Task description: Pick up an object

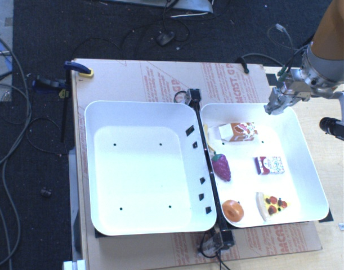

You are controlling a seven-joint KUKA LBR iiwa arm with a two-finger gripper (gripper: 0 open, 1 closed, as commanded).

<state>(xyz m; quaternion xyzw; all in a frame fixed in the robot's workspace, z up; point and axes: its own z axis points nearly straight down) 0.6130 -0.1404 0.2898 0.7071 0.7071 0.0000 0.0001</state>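
White plastic bins, two, sat side by side on a cardboard-topped bench [143, 80]: the left bin [143, 114] lay well to the left of the pincer, the right bin [307, 167] directly below it.

Pincer [275, 107], one, on the grey arm [324, 66] with its orange band, hovered over the upper right corner of the right bin, above the rim. Whether it was open or closed could not be told; nothing showed in its grip.

Objects in the right bin, five, all lying loose on the floor:
- Carton, white with a brown-red picture [237, 131], one, nearest the pincer, just down and to its left.
- Small red and white packet [269, 165], one, straight below the pincer, apart from it.
- Purple grape bunch [221, 167], one, further down and left, beside the bin's left wall.
- Orange round fruit [233, 210], one, far below and left, near the bottom rim.
- Pale wedge with red and dark spots [271, 205], one, far below, just right of the orange fruit.

Blue-handled clamp [79, 69], one, sat at the bench's far left corner.
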